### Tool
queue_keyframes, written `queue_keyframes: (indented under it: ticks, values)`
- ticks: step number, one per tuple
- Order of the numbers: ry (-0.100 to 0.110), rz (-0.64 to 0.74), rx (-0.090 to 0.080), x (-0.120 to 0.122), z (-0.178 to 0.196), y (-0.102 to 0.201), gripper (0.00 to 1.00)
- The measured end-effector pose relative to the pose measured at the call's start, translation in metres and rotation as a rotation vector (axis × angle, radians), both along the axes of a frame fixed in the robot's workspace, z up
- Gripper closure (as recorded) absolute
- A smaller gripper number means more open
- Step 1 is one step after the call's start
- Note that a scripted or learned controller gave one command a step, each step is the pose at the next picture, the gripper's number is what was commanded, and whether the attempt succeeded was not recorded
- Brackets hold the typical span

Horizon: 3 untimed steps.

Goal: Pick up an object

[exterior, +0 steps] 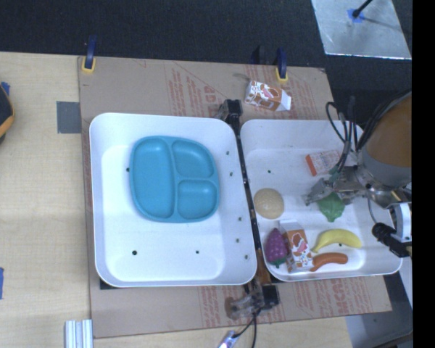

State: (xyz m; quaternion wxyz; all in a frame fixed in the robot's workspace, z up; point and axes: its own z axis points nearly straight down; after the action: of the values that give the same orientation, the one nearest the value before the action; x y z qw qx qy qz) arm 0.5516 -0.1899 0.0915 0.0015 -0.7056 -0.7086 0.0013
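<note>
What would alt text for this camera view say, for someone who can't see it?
A robot arm reaches from the right, its pincer low over a green toy in the right bin, beside a banana, sausage, grapes, carton and bun. The left bin holds a blue tray.

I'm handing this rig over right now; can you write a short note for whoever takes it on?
Gripper: low in the right bin, at the green toy; finger state can't be read, no grasp confirmed.
Also in that bin: round beige item, purple grapes, small carton, banana, sausage, orange packet.
Left bin: blue divided plate.
Done: nothing visibly lifted.
Left: pick up one object.
</note>
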Motion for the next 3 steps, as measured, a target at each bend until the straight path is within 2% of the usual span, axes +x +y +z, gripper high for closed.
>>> queue_keyframes:
  ticks: [1, 2, 3]
  values:
    - [0.0, 0.001, -0.001, 0.0, 0.011, -0.001, 1.0]
    - [0.0, 0.002, -0.001, 0.0, 0.011, -0.001, 0.0]
    - [0.001, 0.002, -0.002, 0.0, 0.021, -0.002, 1.0]
